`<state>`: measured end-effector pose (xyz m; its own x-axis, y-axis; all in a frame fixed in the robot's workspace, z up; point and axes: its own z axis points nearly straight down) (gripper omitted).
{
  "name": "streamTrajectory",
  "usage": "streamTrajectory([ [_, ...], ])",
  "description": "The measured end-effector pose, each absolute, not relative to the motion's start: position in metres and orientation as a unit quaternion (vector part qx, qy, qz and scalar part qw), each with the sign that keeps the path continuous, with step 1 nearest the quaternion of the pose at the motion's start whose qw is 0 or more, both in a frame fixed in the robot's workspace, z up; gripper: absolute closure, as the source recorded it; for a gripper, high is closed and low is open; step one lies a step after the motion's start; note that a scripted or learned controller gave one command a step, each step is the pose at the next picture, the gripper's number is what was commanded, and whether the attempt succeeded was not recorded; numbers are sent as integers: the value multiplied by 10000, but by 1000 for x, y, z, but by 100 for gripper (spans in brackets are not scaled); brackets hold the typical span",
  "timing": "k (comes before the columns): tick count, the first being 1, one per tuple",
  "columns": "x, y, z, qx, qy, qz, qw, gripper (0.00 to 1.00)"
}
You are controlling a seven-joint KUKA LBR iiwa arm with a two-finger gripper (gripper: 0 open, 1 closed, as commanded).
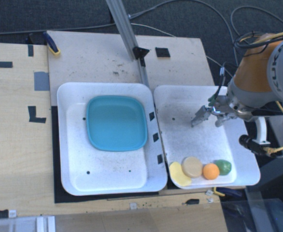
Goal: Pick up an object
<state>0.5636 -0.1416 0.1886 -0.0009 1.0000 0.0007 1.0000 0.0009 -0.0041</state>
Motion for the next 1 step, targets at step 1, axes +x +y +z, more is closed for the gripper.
streamTrajectory([
  [1, 557, -135, 142, -7068, -7074, 14, 19, 0],
])
